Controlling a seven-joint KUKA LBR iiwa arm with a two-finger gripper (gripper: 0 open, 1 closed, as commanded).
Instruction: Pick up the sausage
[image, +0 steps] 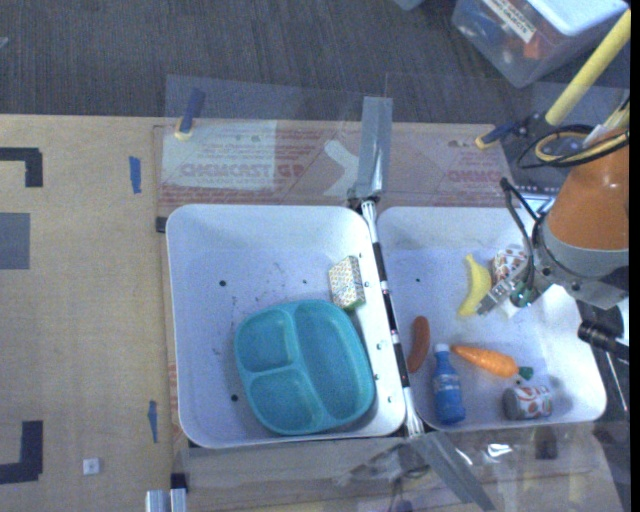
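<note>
The sausage (419, 343), a short reddish-brown link, lies in the right bin (420, 235) along its left wall, just above the blue bottle. My gripper (503, 292) hangs over the right side of that bin, next to the banana and well to the right of the sausage. Nothing shows between its tips. The orange-banded wrist (590, 215) rises above it at the right edge.
In the right bin lie a yellow banana (474, 284), an orange carrot (486, 360), a blue bottle (447, 385) and a small grey can (527, 401). The left bin (200, 300) holds a teal divided tray (303, 367) and a yellow sponge (347, 282).
</note>
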